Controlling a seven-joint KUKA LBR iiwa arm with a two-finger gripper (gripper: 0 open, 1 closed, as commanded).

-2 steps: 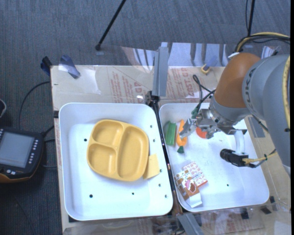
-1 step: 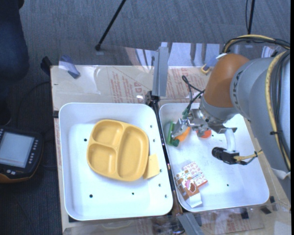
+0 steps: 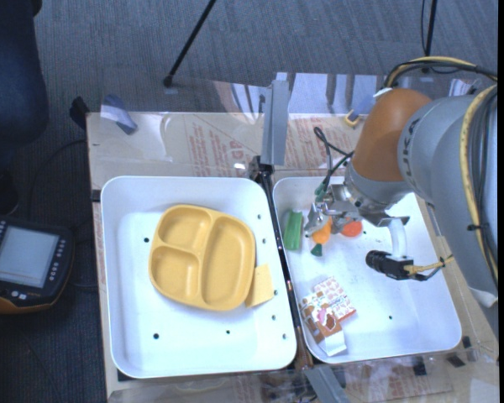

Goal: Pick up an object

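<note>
From above: the gripper (image 3: 322, 217) hangs low in the right bin (image 3: 437, 326), right over a small orange piece (image 3: 321, 235) beside a green block (image 3: 293, 229). Its state I cannot tell. Looks like the grasp step; closing and lifting comes next.

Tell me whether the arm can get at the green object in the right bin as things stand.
Probably yes. The green object lies uncovered by the right bin's left wall, with the pincer just beside it. The wall close by may crowd the approach.
</note>
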